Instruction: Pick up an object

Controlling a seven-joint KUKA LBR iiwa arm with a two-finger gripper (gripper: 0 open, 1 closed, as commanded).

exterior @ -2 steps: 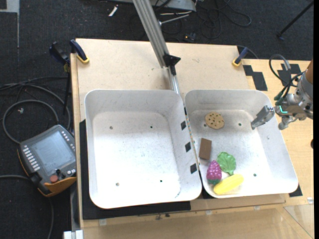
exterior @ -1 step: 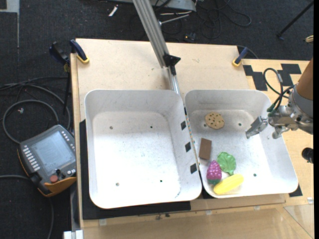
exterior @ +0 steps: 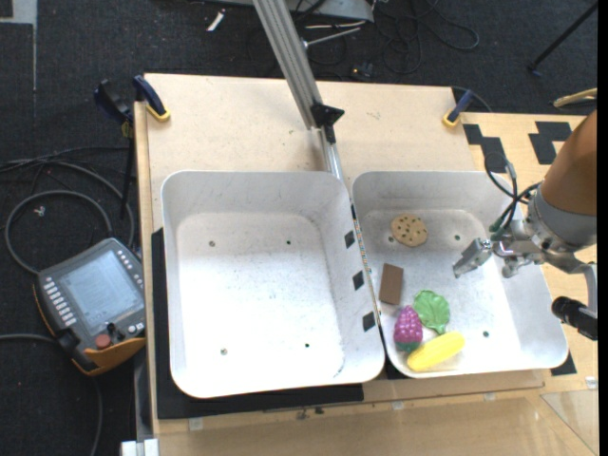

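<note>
Several small objects lie in the right bin (exterior: pixel 532 350): a round tan cookie (exterior: pixel 409 230) near the back, a brown block (exterior: pixel 390 284) by the divider, a purple bunch of grapes (exterior: pixel 408 327), a green leaf (exterior: pixel 433 309) and a yellow piece (exterior: pixel 435 351) at the front. My gripper (exterior: pixel 489 262) hangs over the right half of this bin, to the right of the cookie and the leaf. Its two fingers are spread open with nothing between them. It touches none of the objects.
The left bin (exterior: pixel 190 207) adjoins the right one along a shared rim (exterior: pixel 356 255). A metal pole (exterior: pixel 294 55) slants down to the bins' back edge. A teach pendant (exterior: pixel 90 297) lies on the floor at the left.
</note>
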